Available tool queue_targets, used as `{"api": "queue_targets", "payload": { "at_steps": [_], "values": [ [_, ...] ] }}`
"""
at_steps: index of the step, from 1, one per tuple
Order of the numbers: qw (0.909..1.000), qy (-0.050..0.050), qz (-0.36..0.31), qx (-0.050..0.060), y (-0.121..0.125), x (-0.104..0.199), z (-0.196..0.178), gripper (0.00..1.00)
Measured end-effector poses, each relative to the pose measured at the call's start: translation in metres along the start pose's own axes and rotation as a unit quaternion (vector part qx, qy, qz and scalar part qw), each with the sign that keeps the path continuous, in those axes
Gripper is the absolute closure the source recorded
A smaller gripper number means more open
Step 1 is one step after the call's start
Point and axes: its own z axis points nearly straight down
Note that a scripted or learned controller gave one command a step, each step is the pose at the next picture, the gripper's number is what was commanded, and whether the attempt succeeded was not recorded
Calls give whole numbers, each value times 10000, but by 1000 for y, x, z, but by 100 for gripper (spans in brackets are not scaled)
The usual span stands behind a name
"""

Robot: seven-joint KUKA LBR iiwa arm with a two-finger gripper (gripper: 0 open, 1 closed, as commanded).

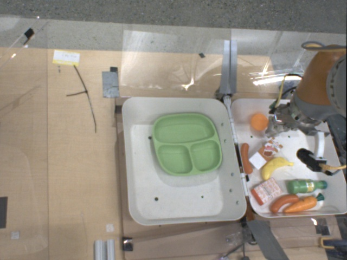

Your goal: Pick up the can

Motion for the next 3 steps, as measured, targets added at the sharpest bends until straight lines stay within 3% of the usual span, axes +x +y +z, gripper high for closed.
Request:
{"api": "queue_targets", "payload": {
  "at_steps": [1,2,3],
  "values": [
    [10000,-5,18,64,-42,13,15,0],
    [9920,6,-1260,63,-92,18,15,0],
    [9941,-15,1080,56,-35,-28,-12,0]
  ]
}}
